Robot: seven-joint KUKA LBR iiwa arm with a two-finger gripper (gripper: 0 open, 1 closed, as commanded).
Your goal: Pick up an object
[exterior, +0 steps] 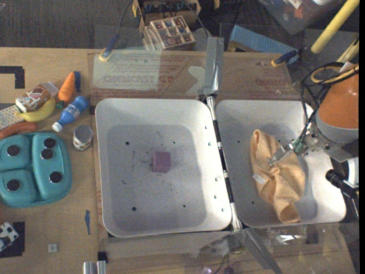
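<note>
arm (336, 110) low over right bin (228, 153) | jaws (280, 154) on the orange cloth (278, 178) lying in that bin, clenched or released I cannot tell | purple cube (161, 161) in left bin (108, 153) | advice: pinch a raised fold, lift straight, slowly

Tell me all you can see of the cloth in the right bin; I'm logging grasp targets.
The cloth is soft, tan-orange fabric, crumpled and folded into a long strip that runs down the floor of the right bin, wider at its upper end. It lies limp and flat. The end effector is at its upper right part; whether it grips the fabric is unclear.
</note>
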